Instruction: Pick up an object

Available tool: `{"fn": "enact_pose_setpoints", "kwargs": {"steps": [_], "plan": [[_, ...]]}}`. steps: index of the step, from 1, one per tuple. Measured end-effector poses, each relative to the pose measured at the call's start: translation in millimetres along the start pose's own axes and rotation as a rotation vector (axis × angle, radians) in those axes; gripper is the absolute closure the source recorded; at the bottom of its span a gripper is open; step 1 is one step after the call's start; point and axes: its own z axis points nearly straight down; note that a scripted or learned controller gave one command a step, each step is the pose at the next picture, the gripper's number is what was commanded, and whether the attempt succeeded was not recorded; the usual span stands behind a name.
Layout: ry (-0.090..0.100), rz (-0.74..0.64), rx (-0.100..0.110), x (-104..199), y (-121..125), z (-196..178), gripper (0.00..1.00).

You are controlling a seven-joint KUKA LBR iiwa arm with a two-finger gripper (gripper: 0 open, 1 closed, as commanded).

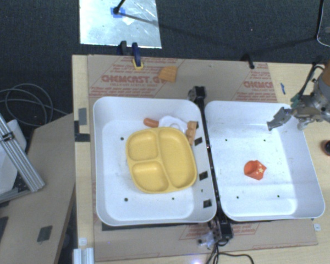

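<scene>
The arm comes in from the right edge and its gripper [289,118] hangs over the upper right part of the right bin [305,205]. One grey finger pokes out toward the left and slightly down, ending above the bin's white floor, and a second one shows just to its right, so the gripper looks released with nothing between its fingers.

The only thing in the right bin is a small red block [255,170], lying on the floor a little below the middle, well apart from the gripper and lower left of it. It is a stubby, chunky piece with no clear long side; its flat corners sit roughly squared to the bin, with a pale mark on its lower face.

The left bin [107,202] holds a yellow divided plate [160,159] with three compartments, sitting tilted so its longer side runs from upper left to lower right. Just above the plate an orange sausage-shaped piece [150,122] lies nearly level, next to a white cup-like thing [171,122] half hidden by the plate's rim. A small tan block [191,131] stands against the plate's upper right corner, close to the wall between the two bins.

Both bins rest on a cardboard sheet on the counter [77,202], and a tan lump [168,73] sits on the cardboard above the left bin
</scene>
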Motion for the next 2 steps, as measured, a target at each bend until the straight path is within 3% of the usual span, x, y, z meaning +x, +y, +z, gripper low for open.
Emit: {"fn": "enact_pose_setpoints", "kwargs": {"steps": [1,2], "plan": [[0.007,0.007,0.02,-4.4,-58.5,18.6,0.0],[0.008,0.001,0.019,18.2,-63.5,48.4,0.0]]}}
